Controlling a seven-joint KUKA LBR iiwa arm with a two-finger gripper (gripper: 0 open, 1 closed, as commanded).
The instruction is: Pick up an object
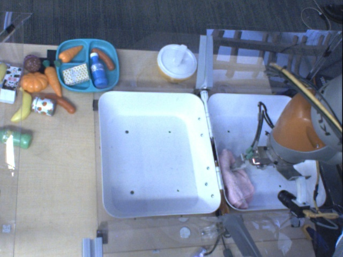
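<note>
A pink cloth point(236, 179) lies crumpled against the left wall of the right bin point(236, 107). My claw point(252, 158) hovers at its upper edge; whether it is spread or pinching I cannot tell. Best, I judge, to drop squarely over the thickest fold before closing.

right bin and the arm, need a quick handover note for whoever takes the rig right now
Gripper: low in the right bin, at the upper edge of the pink cloth; whether it has a grip cannot be told.
Pink cloth: lying on the bin floor against the left wall, near the front corner.
Done: arm brought to the cloth.
Left: secure the grasp and lift the cloth out.
</note>
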